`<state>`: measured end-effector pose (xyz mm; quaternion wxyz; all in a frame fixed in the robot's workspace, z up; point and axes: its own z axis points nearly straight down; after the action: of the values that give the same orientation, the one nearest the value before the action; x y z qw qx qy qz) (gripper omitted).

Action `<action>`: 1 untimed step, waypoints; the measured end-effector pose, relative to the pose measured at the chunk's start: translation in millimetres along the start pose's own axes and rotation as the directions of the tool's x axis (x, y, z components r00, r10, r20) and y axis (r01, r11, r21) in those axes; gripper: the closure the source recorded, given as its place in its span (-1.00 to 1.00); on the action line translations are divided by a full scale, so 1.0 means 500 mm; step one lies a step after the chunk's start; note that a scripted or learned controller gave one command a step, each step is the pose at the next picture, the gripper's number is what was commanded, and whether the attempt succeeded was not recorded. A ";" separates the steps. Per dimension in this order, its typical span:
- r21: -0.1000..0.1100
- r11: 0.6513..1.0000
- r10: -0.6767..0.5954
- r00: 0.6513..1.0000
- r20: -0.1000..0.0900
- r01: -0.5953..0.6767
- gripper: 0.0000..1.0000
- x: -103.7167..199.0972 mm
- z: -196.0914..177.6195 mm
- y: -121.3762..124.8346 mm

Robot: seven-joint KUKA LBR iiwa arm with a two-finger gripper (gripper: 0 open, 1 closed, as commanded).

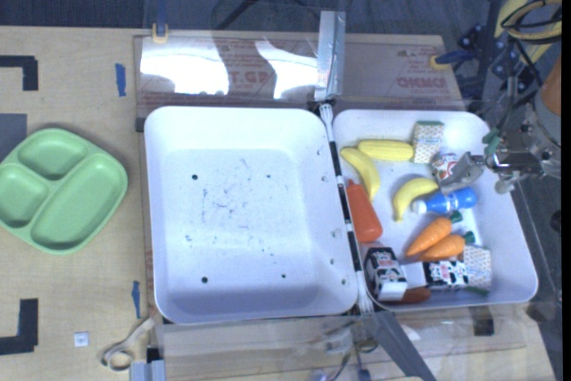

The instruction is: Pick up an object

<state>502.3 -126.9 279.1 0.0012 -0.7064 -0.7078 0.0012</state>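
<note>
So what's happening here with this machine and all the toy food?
A robot arm reaches in from the right, its gripper low over the right bin, just above a blue bottle. That bin also holds toy bananas, carrots, an orange bottle and small cartons. It is trying to pick one up, but nothing can be seen lifted yet. A green divided plate sits on the bench at left.
</note>
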 end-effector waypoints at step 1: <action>0.001 1.000 0.014 1.000 -0.002 -0.014 -1.00 -0.041 0.269 0.040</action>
<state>521.8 -147.4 144.7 0.0020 -0.7115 -0.7027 0.0009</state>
